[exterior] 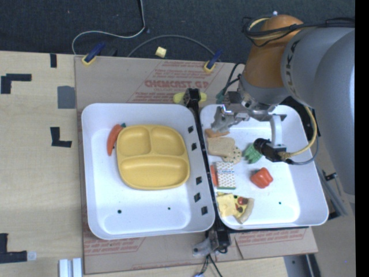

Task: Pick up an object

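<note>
Wooden surface under a cardboard sheet carries two shallow white bins side by side. Nearest the pincer, in the right bin, lies a tan toy bread slice against the bin's left wall — the likeliest thing to pick, by my judgement. The pincer hangs just above its upper edge, and I cannot tell whether anything sits in it. Close around the bread are a green toy, a red pepper, a small patterned packet and a yellow pizza slice. The left bin holds a yellow divided plate with an orange carrot beside it. Risk from here — the flat bread hugs the divider wall, so the pincer could strike the wall or slide off the slice.
</note>
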Action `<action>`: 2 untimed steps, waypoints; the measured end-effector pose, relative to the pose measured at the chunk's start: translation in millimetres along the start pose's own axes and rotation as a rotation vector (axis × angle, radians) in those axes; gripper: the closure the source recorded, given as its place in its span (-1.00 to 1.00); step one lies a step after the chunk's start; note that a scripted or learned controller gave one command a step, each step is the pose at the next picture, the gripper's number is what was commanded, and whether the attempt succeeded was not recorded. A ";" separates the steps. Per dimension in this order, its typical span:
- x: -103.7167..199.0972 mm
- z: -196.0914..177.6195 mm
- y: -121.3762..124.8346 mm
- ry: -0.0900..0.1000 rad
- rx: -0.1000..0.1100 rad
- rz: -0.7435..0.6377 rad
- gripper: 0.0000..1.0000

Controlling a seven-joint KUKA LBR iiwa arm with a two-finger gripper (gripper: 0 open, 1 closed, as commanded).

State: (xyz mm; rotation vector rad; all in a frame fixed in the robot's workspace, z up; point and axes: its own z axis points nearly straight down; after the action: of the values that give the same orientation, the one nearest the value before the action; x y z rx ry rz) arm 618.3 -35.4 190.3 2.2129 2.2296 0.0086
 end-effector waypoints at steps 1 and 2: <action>-4.9 6.4 -0.1 -0.003 0.006 0.006 -1.00; -67.7 109.8 -40.3 -0.005 0.007 0.014 -1.00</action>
State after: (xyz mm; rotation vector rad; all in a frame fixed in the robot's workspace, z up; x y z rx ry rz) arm 578.9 -102.9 80.1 2.2291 2.2153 -0.0040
